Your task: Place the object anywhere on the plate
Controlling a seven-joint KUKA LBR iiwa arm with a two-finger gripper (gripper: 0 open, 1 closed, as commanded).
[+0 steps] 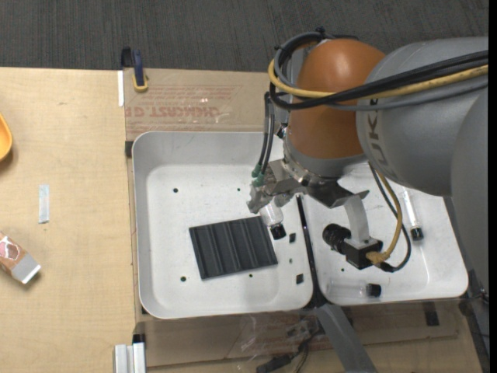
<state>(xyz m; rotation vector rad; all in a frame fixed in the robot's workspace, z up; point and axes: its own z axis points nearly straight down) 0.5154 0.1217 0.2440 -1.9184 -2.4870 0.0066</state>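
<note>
A dark grey ribbed rectangular plate [233, 249] lies flat in the left white bin [155, 208], toward its front right. My gripper [270, 214] hangs from the orange-banded wrist just above the plate's far right corner, close to the wall between the two bins. A small green bit [256, 179] shows at the gripper's upper left side; I cannot tell whether it is a held object or part of the tool. The wrist hides the bin floor behind the gripper.
The right bin [435, 282] holds a white pen-like stick [412, 221] and a small black piece [373, 290]. A black connector on a yellow cable [351, 247] dangles over it. On the bench at left lie a white strip [43, 203] and a packet [17, 261].
</note>
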